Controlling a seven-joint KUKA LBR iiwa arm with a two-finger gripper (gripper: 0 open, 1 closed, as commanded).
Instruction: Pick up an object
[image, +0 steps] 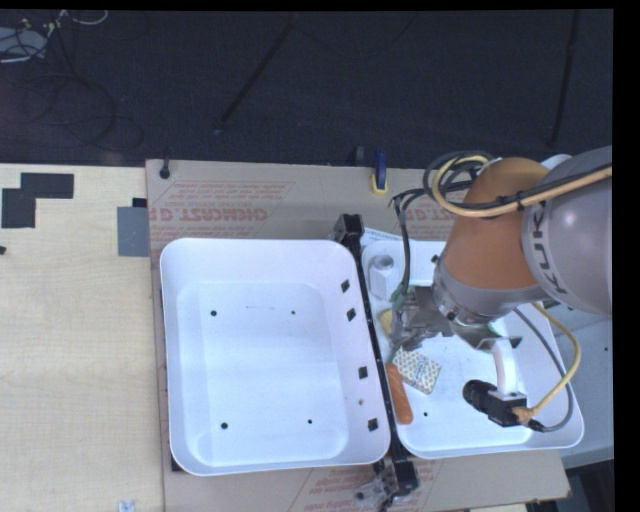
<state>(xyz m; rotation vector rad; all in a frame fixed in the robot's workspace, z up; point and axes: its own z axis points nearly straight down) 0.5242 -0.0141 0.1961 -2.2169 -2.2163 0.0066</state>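
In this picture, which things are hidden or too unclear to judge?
- Gripper, camera view: the orange wrist covers it, so its state is unreadable.
- Right bin: the arm hides much of its upper floor.
- Patterned packet: too small to read; contact with the gripper is uncertain.
- Orange stick-like object: too blurred to identify.
- White cylinder: partly hidden behind cables.

Landmark: right bin (560, 440). Left bin (260, 360) just beside it on its left. In the right bin: stick (400, 393) along its left wall, packet (417, 370) just right of the stick, cup (381, 270) at the far left corner. Arm (520, 245) over the bin's far half.
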